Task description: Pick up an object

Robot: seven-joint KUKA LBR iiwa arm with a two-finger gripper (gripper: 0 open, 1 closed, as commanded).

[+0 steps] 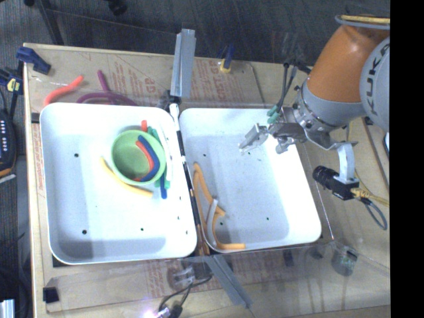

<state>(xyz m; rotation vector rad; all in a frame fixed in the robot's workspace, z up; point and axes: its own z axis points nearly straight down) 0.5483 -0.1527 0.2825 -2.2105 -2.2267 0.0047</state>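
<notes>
**Ana:** Bins first, from the overhead camera. The left bin [73, 224] holds a green bowl [136, 158] with red, blue and yellow strips tucked in and around it. What is in the right bin [265, 204]?

**Ben:** An orange curved piece [207, 207] lies along its left wall and bends round toward the front rim. That is the only thing I can see in that bin, so I would judge it the likeliest object to pick.

**Ana:** And the arm?

**Ben:** It reaches in from the right, with the jaws [268, 138] over the back right part of the right bin. They look spread, with nothing between them. I cannot tell how high they are above the bin floor.

**Ana:** So which step are we at?

**Ben:** Approach, in my judgement. The jaws are well apart from the orange piece, and no grasp has begun.

**Ana:** What does the next move call for?

**Ben:** Travel across the bin toward its left wall, then a descent with the jaws open across the width of the strip. The piece sits tight against the wall, so one finger may have little room; the bend near the front corner seems freer. The table [132, 78] beyond the bins carries loose red and purple cords, none of them in the way.
</notes>
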